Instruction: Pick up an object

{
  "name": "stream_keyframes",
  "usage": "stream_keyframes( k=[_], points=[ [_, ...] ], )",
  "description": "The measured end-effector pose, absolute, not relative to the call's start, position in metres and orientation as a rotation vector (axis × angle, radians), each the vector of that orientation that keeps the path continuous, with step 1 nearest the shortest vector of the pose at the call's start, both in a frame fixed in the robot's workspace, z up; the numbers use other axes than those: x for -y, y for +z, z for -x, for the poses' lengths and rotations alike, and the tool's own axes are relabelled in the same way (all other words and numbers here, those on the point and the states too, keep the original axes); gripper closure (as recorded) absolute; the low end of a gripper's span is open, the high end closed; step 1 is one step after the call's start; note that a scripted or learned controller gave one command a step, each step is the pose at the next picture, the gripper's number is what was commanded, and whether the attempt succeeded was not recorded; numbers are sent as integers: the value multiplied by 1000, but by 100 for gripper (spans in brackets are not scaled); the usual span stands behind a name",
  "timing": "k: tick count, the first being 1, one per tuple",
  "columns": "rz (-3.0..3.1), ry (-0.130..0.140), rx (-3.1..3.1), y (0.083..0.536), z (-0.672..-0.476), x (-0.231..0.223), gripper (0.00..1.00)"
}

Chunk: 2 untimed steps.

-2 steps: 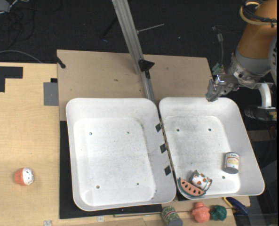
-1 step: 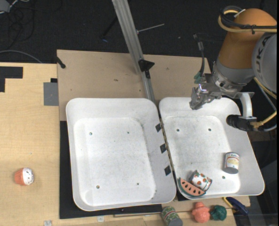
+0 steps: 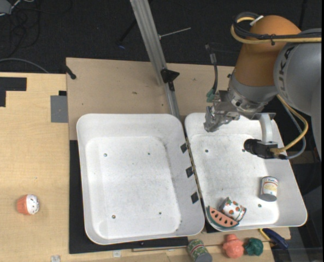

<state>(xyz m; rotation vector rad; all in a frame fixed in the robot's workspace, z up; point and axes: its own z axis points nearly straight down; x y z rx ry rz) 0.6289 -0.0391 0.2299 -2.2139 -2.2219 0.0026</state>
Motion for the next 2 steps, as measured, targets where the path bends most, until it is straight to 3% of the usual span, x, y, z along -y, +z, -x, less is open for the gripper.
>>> stream_keyframes(
  k=[1,2],
  points=[
    [2213,4,2221,219,-608,-12,100],
    [2212,4,2223,221,-599,-63,100]
  ],
)
